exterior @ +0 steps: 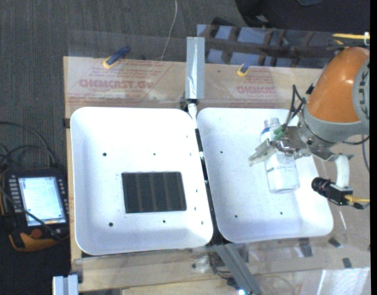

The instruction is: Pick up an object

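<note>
A clear plastic bottle (281, 172) is in the right bin (237, 201), its capped end pointing toward the far side. My gripper (271, 146) is directly over the bottle's upper half, and the wrist covers part of it. The grey arm with its orange band (339, 94) reaches in from the right. A dark ribbed rectangular pad (154, 191) lies flat in the middle of the left bin (102, 134).
The two bins meet at a ridge (202, 165) running front to back. A black-tipped fitting (326, 188) hangs over the right bin's right rim. A handheld screen unit (35, 201) sits on the floor to the left of the bench.
</note>
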Controlling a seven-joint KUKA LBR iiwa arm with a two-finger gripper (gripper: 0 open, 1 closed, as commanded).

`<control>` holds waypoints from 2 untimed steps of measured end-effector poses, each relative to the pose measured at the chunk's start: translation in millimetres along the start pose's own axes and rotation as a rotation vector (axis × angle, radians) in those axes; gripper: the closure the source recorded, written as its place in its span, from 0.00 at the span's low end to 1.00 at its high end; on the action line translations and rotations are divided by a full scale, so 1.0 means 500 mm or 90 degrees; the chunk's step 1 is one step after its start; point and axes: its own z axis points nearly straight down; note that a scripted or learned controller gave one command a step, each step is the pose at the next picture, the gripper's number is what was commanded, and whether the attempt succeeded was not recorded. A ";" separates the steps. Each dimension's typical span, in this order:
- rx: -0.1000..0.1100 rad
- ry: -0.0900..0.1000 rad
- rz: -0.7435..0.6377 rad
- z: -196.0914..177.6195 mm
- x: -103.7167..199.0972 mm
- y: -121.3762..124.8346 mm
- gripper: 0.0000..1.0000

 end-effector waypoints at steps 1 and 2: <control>0.000 0.000 -0.040 0.011 0.045 -0.092 0.00; -0.001 0.000 -0.079 0.194 -0.029 -0.078 0.00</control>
